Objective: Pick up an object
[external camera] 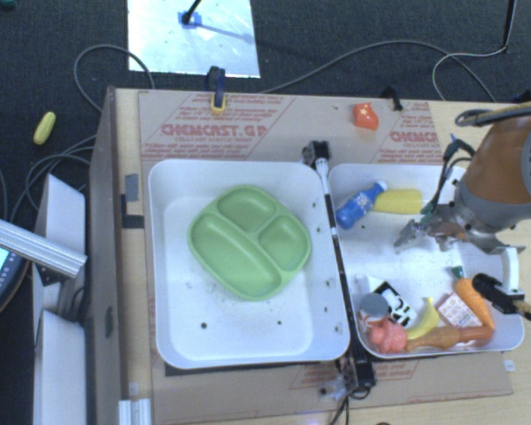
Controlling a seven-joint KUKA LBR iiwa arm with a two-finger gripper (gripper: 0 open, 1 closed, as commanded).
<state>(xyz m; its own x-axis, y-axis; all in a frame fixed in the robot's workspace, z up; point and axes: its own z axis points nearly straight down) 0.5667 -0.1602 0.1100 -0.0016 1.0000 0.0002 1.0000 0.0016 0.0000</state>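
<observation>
My gripper [418, 235] hangs low over the middle of the right bin [372, 255], reaching in from the right under the grey and orange arm [504, 171]. Just behind it, against the far wall, lie a blue bottle [358, 204] and a yellow object [398, 202]. In the bin's near corner is a pile: a grey round piece [372, 305], a black-and-white item [392, 302], a pink toy [386, 336], a yellow banana [425, 319], a pink card [461, 310] and an orange carrot [474, 299]. No object shows in the gripper.
The left bin [186, 326] holds a green divided plate [250, 240]. A small orange object [365, 116] sits on the cardboard behind the bins. Cables run across the dark floor, and a clamp [217, 87] stands at the bench's back edge.
</observation>
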